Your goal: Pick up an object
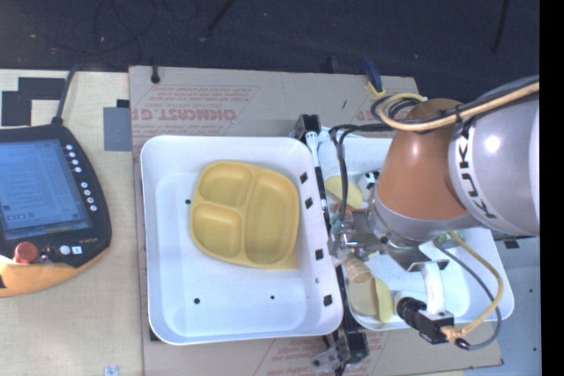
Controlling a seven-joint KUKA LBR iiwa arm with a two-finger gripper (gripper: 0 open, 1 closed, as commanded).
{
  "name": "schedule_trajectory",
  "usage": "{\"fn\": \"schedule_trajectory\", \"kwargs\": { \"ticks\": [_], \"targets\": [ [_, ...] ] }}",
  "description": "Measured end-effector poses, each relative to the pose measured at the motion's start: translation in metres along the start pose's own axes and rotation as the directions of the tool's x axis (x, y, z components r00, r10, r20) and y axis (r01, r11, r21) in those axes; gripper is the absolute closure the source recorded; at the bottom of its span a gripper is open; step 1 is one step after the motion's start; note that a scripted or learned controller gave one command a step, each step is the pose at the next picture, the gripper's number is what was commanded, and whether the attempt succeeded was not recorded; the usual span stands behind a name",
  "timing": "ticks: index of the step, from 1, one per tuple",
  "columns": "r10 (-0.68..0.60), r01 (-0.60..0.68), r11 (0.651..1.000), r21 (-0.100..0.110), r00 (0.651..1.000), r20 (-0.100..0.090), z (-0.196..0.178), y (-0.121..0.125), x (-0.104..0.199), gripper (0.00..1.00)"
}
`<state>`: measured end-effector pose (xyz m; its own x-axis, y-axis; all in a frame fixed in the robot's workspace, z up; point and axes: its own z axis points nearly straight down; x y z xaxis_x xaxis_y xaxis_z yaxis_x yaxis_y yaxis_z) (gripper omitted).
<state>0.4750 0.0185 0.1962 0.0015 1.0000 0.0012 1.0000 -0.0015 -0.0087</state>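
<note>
A yellow divided plate (245, 212) lies in the left bin (167, 295). The arm's orange band and wrist hang low over the right bin (498, 299), and my gripper (351, 240) reaches down at that bin's left side, mostly hidden under the wrist. A pale yellow object (340, 189) lies just behind the gripper by the bin's left wall. A small tan object (358, 270) sits right in front of the gripper, with another yellow piece (384, 300) beside it near the front wall. I see nothing clearly held.
Black clips along the divider (319, 207) join the two bins. A teach pendant (48, 198) rests on the bench at the far left. Cables and a black connector (423, 318) dangle from the wrist over the right bin's front.
</note>
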Motion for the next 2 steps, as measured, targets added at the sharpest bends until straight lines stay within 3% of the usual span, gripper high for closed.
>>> {"fn": "schedule_trajectory", "kwargs": {
  "ticks": [1,2],
  "targets": [
    [0.003,-0.003,1.000,-0.011,1.000,0.005,0.009,0.079,-0.082,1.00],
    [-0.005,0.005,1.000,0.000,1.000,-0.002,0.009,0.014,-0.010,1.00]
  ]
}}
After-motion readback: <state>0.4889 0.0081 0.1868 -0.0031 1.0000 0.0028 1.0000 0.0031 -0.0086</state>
